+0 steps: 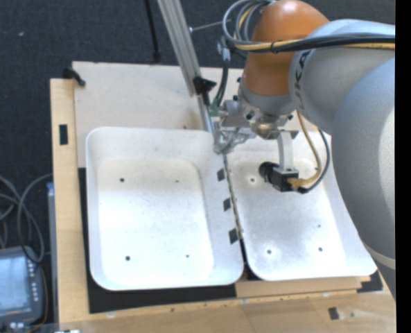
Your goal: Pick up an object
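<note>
My gripper [226,143] hangs at the far end of the ridge where the two white bins meet, low over their back rims. The grey arm with its orange band [281,40] comes in from the right and covers the far part of the right bin [288,248]. A black connector with a yellowish cable [280,176] hangs from the wrist over the right bin's floor. The left bin [150,214] shows a bare white floor with dark speckles. I see nothing held at the gripper.
A slanted aluminium post [181,40] rises from the bench's back, just left of the gripper. Black markers [227,203] run along the ridge between the bins. The wooden bench edge [63,207] frames the left side; a small screen [7,286] sits on the floor at lower left.
</note>
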`<move>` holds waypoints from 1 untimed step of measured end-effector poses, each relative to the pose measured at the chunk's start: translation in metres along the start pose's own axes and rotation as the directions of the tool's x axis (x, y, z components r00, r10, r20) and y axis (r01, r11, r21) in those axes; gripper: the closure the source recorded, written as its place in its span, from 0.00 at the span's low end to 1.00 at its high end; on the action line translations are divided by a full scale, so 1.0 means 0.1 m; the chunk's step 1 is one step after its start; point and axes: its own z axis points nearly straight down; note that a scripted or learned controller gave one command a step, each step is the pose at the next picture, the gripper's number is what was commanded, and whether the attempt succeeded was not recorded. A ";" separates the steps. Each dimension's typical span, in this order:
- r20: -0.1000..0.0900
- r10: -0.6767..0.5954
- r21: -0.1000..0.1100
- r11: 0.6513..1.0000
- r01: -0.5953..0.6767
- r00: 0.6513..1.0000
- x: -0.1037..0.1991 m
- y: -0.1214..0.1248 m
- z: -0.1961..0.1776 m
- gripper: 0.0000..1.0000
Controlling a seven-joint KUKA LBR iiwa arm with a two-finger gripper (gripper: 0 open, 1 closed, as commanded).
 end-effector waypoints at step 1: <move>0.000 0.001 0.001 1.000 -0.001 1.000 0.49 0.09 -0.07 1.00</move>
